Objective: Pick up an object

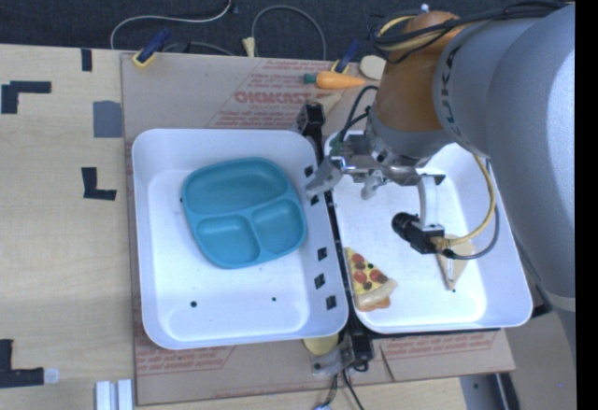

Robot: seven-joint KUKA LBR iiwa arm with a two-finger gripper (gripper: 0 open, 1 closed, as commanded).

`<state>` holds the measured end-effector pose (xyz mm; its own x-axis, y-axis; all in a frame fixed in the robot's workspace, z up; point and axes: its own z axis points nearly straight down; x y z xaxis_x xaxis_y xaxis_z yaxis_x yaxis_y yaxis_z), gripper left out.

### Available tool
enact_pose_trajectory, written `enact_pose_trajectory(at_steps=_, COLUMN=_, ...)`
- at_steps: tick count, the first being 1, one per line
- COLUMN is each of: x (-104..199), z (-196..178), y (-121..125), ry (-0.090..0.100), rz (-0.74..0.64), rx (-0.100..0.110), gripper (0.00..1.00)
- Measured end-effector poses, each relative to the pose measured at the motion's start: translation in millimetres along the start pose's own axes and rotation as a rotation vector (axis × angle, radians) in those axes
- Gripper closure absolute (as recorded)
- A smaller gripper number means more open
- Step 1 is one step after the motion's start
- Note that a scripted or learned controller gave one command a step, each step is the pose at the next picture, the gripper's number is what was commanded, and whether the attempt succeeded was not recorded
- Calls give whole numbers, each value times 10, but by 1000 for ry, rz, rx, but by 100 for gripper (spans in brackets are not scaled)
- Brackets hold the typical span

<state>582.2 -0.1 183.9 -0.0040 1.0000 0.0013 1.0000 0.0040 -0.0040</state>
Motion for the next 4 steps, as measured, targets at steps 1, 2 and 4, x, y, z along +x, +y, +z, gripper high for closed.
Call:
enact_pose_trajectory(at_steps=1, x=-205, z=4, y=-782, ry=-1, rz=7, rx=3, gripper=0)
enact_pose_trajectory(at_steps=2, x=-818, z=-132, y=-487, ry=-4, rz=8, rx=-5, gripper=0)
enact_pose_trajectory(at_steps=4, x=-2114, z=480, y=-699, ry=0, rz=9, rx=7, gripper=0)
